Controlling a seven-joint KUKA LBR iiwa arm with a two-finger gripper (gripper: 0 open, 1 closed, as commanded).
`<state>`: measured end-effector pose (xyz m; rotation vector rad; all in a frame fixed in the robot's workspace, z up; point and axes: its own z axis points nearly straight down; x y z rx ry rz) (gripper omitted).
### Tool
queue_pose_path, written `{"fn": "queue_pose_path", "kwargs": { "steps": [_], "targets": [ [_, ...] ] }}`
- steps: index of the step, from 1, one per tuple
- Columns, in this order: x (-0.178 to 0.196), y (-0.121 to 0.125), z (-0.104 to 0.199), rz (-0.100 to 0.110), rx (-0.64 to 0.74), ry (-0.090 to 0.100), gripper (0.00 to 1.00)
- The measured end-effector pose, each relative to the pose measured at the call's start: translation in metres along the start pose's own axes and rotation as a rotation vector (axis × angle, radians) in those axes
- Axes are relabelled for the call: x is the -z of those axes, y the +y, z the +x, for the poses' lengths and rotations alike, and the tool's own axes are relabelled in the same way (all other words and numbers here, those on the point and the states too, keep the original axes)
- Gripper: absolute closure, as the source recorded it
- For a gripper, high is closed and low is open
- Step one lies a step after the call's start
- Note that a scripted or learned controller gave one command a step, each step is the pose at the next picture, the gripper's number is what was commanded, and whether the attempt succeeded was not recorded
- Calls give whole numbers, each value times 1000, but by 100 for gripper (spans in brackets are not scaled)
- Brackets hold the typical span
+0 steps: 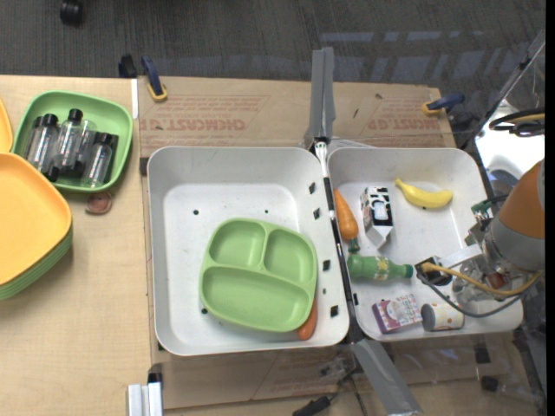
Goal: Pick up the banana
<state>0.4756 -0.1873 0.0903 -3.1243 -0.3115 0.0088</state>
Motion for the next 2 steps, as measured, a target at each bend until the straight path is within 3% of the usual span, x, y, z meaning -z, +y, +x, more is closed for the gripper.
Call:
{"fn": "queue_pose_path", "kwargs": {
  "steps": [1, 2],
  "targets": [
    [8, 0, -1, 3, 2, -5, 100],
    [0, -56, 12, 1, 31, 0, 100]
  ]
}}
